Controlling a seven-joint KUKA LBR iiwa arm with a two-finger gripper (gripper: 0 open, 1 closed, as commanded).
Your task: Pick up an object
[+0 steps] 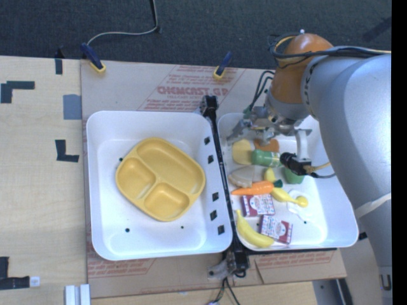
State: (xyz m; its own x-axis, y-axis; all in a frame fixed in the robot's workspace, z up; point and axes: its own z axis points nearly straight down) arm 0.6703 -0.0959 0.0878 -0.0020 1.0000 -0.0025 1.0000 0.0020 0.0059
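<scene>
The arm (pixel 343 107), grey with an orange band, is reaching in from the right over the far end of the right bin (pixel 331 230). The tool (pixel 264 127) is hanging low above the far-left corner of that bin, just over a pale yellow piece (pixel 242 152); whether it is released or clenched cannot be told from this angle.

The right bin is holding a crowded pile: a green bottle (pixel 266 157) lying on its side beside the pale yellow piece, an orange carrot (pixel 254 189) lying across the middle, two small red-and-white cartons (pixel 261 204) (pixel 277 229), a banana (pixel 253 234) resting along the near-left wall, and a small yellow toy (pixel 289 197) to the carrot's right.

The left bin (pixel 105 189) is carrying a yellow divided plate (pixel 160 178), sitting near its centre. Both bins are resting on cardboard on the tabletop (pixel 38 189), held by two clamps (pixel 93 57) (pixel 222 67) at the far edge.
</scene>
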